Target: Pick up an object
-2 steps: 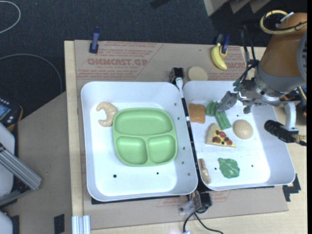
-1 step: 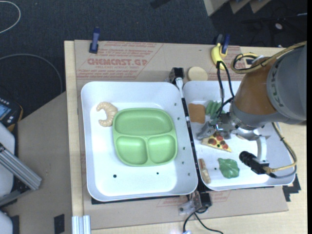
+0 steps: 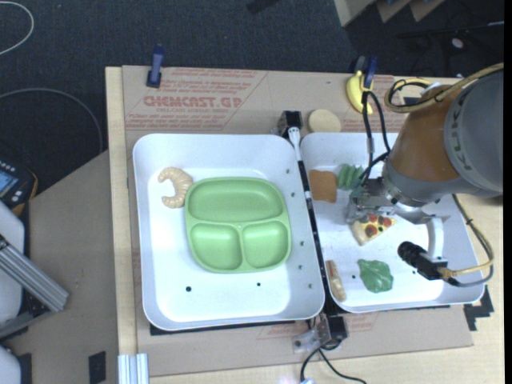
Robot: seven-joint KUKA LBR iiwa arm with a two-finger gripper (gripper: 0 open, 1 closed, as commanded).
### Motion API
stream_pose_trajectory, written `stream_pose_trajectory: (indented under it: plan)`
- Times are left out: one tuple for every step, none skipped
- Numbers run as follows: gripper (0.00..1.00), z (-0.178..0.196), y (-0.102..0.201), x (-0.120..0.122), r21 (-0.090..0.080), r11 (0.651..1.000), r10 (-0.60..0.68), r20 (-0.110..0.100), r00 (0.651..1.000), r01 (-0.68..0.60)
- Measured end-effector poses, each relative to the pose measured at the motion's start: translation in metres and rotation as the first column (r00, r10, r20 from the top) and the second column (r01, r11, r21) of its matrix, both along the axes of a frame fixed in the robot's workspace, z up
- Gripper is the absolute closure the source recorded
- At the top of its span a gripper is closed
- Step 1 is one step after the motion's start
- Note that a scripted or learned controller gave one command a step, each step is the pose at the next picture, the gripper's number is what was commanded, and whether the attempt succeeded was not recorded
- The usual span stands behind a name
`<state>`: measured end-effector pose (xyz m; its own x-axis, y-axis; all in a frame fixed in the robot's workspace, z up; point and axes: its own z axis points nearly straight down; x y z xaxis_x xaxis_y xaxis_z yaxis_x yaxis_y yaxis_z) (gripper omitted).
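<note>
Pizza slice (image 3: 373, 229) lies in the right bin (image 3: 416, 294), directly under the gripper (image 3: 370, 211), whose finger spread I cannot tell. Around the slice sit a brown block (image 3: 323, 186) up-left, green pieces (image 3: 350, 175) above, a green leaf (image 3: 375, 275) below and a small stick (image 3: 334, 280) down-left. Far left of the slice, the left bin (image 3: 160, 294) holds a green tray (image 3: 238, 222) and a croissant (image 3: 175, 186).

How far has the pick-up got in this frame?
Done: the arm has reached into the right bin, its gripper low over the pizza slice. In hand: nothing visibly lifted; the slice lies on the bin floor. Left: grasping and raising an item. The green leaf and brown piece lie untouched.
</note>
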<state>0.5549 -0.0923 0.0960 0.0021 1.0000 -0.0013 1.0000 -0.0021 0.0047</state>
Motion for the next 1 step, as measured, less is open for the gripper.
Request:
stream_pose_trajectory:
  plan:
    - [1.00, 0.2862, 0.0367, -0.0746, 0.002, 1.000, 0.005, 0.015, 1.000, -0.005]
